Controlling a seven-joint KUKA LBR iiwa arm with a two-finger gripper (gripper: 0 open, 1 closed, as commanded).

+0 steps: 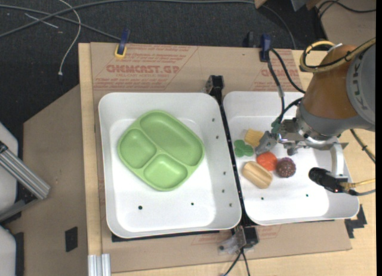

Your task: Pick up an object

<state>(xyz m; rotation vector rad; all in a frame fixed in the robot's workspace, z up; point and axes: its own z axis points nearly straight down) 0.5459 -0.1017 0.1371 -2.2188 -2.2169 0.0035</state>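
1. over the right bin (334,209), as the view has it, the gripper (271,142) hangs low at the end of the arm (334,98), which reaches in from the right edge.
2. whether the gripper is spread or pressed together i cannot tell, as the wrist covers much of it.
3. five small things lie in a cluster in the left half of that bin, close around the gripper.
4. a yellow block (253,137) lies nearest the gripper's tip, just to its left. i cannot tell whether the two touch.
5. a green piece (242,147) lies at the block's lower left, close to the bin's left wall.
6. an orange ball (267,161) sits just below the gripper.
7. a dark ball (286,167), deep red, sits just beside the orange ball on its right. the two touch or nearly touch.
8. a tan roll (256,175) lies slantwise below the orange ball and is the nearest of the five to the camera.
9. the left bin (119,209) holds a green plate (160,149) with three compartments, lying flat and turned at an angle, well apart from the gripper.
10. both bins rest side by side on a cardboard sheet (161,66) with red print. a blue clamp (123,43) grips the sheet's far edge.
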